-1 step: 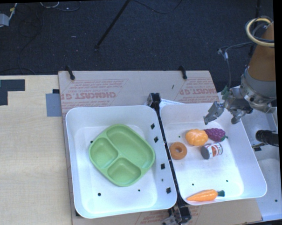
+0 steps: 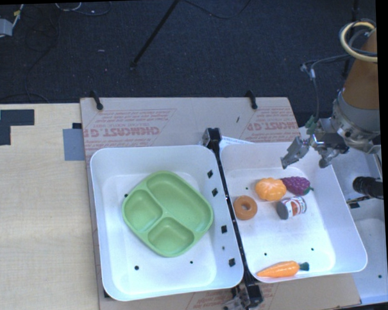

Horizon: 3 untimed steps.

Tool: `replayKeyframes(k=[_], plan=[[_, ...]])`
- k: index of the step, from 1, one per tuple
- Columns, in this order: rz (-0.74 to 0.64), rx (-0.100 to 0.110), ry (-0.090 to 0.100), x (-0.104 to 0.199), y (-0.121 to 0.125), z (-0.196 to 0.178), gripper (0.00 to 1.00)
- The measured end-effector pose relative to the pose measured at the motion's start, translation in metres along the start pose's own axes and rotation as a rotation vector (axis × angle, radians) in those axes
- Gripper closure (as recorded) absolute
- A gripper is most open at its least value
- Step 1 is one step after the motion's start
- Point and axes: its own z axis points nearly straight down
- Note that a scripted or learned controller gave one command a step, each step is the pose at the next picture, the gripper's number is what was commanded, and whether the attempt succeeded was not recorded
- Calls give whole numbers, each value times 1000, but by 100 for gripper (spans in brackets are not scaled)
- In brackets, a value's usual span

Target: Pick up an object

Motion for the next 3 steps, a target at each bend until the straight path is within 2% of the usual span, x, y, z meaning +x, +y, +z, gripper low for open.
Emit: replayKeyframes(k=[1,2,3], plan=[[0,6,1,3,-6,63,0],[1,5,1,1,-9,107,0],[2,2,1,3,0,162,0]])
